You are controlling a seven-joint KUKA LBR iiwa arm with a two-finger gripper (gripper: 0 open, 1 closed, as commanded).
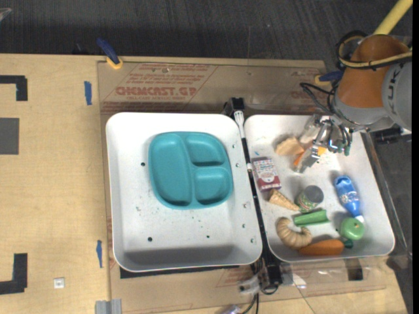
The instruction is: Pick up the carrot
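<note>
The carrot is long and orange and lies flat along the near edge of the right bin, just in front of a brown curved pastry. My gripper hangs over the far part of the same bin, well beyond the carrot, with its tips down beside a tan piece of food and a small orange bit. Nothing of the carrot is near the gripper.
The right bin also holds a red and white packet, a cone-shaped wedge, a grey can, a green stick, a blue bottle and a green round fruit. A teal divided plate sits in the left bin.
</note>
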